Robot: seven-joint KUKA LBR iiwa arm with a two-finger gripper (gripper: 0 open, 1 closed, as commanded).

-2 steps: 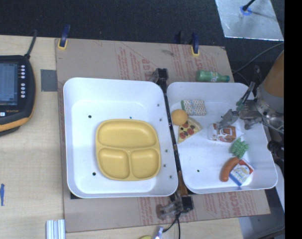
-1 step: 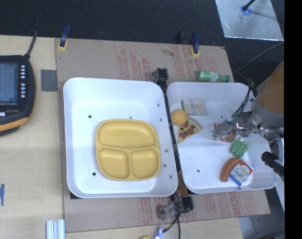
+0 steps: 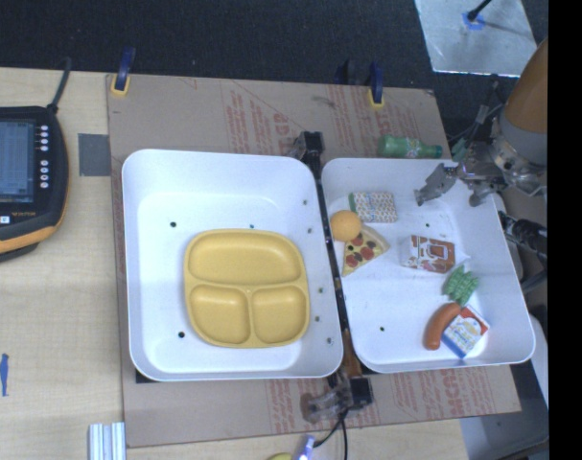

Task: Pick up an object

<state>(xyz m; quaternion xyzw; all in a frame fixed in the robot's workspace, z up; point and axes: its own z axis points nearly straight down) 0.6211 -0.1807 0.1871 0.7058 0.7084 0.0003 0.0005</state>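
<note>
My gripper (image 3: 452,194) hangs over the back right corner of the right bin (image 3: 406,353), its two fingers apart with nothing between them. In that bin lie an orange ball (image 3: 345,225), a pizza slice toy (image 3: 363,249), a patterned packet (image 3: 373,205), a red and white packet (image 3: 428,253), a green leafy toy (image 3: 460,283), a sausage (image 3: 439,327) and a small blue and white carton (image 3: 465,334). The red and white packet is the closest of these to the gripper, in front of it and to its left.
The left bin (image 3: 156,199) holds a yellow divided tray (image 3: 245,287). A green bottle (image 3: 410,147) lies on the cardboard behind the right bin. A teach pendant (image 3: 17,175) rests on the bench at far left. Clamps hold the cardboard's back edge.
</note>
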